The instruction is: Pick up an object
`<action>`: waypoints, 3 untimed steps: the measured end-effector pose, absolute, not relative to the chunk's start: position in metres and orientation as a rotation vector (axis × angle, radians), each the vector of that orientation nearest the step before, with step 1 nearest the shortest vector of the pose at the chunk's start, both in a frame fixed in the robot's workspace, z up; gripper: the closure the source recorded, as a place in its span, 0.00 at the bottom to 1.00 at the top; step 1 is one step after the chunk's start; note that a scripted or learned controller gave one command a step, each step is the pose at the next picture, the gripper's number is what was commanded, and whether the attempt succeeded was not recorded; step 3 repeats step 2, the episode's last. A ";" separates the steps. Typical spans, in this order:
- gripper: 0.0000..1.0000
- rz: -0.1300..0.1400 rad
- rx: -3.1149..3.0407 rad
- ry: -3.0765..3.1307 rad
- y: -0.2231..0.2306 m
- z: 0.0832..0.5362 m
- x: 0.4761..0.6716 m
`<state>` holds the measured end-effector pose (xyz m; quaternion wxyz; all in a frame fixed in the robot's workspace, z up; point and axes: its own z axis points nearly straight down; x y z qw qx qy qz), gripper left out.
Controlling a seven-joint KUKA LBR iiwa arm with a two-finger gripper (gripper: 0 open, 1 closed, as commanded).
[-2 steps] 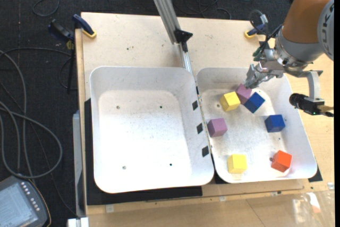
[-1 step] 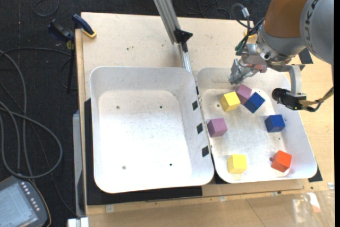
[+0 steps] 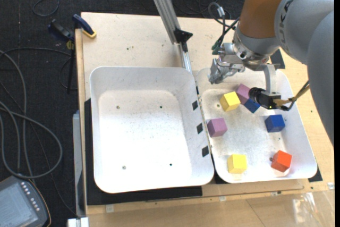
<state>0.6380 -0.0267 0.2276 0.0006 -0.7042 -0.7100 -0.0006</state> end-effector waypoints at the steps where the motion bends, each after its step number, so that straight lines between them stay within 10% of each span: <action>1: 1.00 -0.003 -2.211 -2.230 0.031 0.220 0.648; 3: 1.00 -0.007 -2.214 -2.231 0.083 0.231 0.667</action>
